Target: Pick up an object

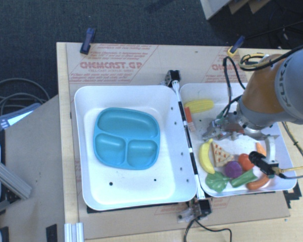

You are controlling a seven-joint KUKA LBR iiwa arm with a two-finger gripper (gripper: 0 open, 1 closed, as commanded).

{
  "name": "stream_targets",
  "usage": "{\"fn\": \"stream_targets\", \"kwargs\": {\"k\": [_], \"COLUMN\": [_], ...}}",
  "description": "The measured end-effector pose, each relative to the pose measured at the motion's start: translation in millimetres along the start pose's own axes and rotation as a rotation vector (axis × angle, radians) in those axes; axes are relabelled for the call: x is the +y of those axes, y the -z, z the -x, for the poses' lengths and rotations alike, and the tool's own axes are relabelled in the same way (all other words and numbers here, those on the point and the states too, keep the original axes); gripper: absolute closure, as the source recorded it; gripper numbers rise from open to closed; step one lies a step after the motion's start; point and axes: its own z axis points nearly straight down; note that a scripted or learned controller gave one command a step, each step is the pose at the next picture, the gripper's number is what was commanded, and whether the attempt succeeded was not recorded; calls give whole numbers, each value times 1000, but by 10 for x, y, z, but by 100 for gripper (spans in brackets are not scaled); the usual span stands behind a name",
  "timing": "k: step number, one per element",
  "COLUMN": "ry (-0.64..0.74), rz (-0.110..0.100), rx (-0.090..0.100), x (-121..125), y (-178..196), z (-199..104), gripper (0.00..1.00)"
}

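My jaws [223, 129] are down low in the right bin [288, 183], near its middle, just above the pizza slice [221, 155]. Can't tell if they're released or clenched, too dark & cluttered there; nothing visibly between them.

Progress, as I judge it: pick not done yet. All the toy food lies in the right bin: corn cob [199, 105] at the far end, banana [206, 158] by the divider w/ the pizza slice beside it, purple piece [234, 169], green pieces [215, 181] & orange carrot [258, 182] toward the bench's front edge. Left bin [86, 135] carries a blue divided plate [126, 137].

Left to do: settle on one item (pizza or banana are closest), grip it, lift clear. Could be mid-descent; can't confirm any contact
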Motion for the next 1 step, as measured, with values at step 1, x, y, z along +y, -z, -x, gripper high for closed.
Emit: {"fn": "stream_targets", "kwargs": {"k": [1], "ry": [1], "rz": [-1], "rx": [1], "x": [-333], "y": [-1], "z": [-129], "gripper": [0]}}
